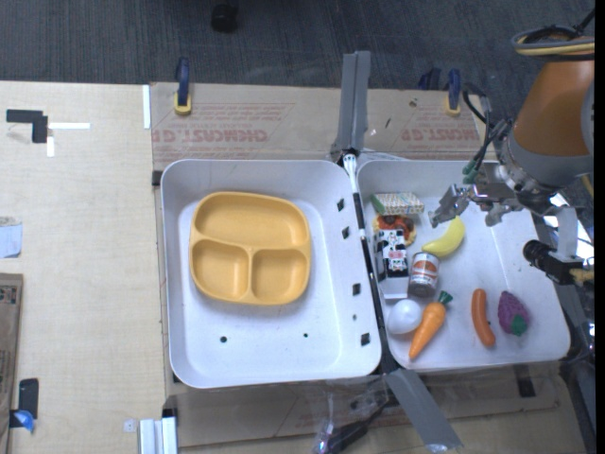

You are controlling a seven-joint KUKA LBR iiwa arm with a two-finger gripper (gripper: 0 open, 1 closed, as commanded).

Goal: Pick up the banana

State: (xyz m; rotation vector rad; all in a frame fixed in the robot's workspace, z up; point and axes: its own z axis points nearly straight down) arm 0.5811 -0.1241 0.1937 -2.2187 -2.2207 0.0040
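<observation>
We see two shallow white plastic bins side by side on the pale wooden tabletop. The left bin holds a yellow three-compartment plastic plate, lying flat toward its far left part. The right bin carries the clutter. The small curved yellow banana lies in the far middle of this bin, tilted, its far end up toward the claw. Just near of the banana stands a small jar with a red-brown label, touching or almost touching it. To the left, along the bin's left wall, we see a flat white-and-green packet, an orange-and-black printed packet and a black-and-white toy block. At the near edge sit a white ball and an orange plastic carrot with a green top, side by side and touching. Further right lie a slim orange-red chilli-shaped toy and a purple bumpy fruit toy. The grey arm with its orange band reaches in from the right, and its metal claw hangs just above the banana's far end; we cannot tell how wide it stands, and the banana lies on the bin floor.
</observation>
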